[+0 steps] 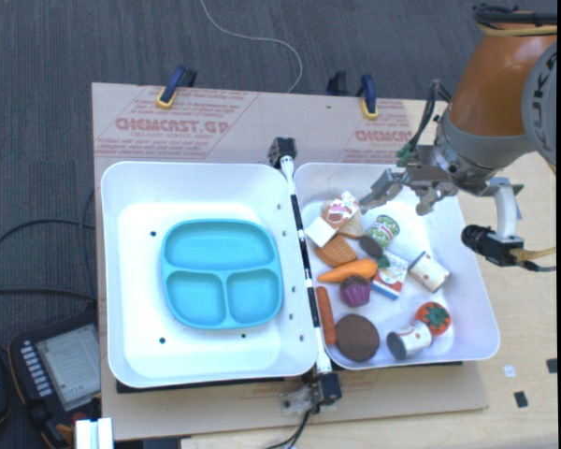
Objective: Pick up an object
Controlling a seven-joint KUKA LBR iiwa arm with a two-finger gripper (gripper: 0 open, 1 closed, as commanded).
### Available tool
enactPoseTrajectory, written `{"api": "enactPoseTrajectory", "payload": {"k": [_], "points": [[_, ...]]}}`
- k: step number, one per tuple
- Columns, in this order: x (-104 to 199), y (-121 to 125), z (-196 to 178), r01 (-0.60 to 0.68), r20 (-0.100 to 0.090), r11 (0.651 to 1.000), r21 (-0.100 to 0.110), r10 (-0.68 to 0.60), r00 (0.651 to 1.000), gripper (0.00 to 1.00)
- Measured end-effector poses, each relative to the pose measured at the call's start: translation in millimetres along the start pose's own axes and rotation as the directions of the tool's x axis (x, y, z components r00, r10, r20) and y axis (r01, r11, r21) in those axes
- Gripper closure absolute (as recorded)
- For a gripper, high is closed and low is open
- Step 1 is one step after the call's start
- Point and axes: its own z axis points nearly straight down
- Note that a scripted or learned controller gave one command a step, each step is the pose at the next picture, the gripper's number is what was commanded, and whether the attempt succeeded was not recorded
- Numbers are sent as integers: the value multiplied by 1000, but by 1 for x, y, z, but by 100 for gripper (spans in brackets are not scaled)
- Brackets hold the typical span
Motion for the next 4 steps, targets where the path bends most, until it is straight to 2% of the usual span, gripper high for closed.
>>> {"api": "enactPoseTrajectory", "payload": {"k": [1, 2, 3, 4], "points": [[-30, 4, 132, -2, 0, 1000, 4, 2, 1000, 0], [-31, 5, 121, -1, 1, 1000, 1, 1, 1000, 100], [-30, 5, 121, -1, 0, 1000, 2, 1, 1000, 0], [-31, 5, 112, 0, 1, 1000, 2, 0, 1000, 100]]}}
